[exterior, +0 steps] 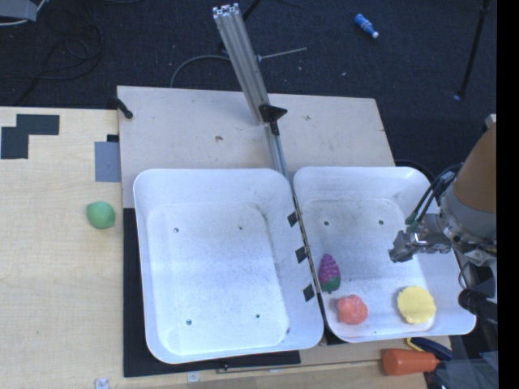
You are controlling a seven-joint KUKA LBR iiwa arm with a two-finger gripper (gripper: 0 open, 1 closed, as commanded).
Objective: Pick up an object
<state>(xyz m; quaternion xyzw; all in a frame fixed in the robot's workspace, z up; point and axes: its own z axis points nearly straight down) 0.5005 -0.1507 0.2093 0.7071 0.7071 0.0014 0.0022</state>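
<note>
Orange obj [409, 361] at front edge; gripper [403, 250] over right bin [357, 185], jaw state unclear.

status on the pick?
Gripper over the right bin, nothing visibly held. Purple, red, yellow objects lie in it. Path unobstructed.

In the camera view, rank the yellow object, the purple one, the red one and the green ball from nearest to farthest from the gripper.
From the gripper:
1. Yellow object, right bin, just below it.
2. Purple object and red object, right bin: too close to call.
3. Green ball, on the bench far left.
</note>
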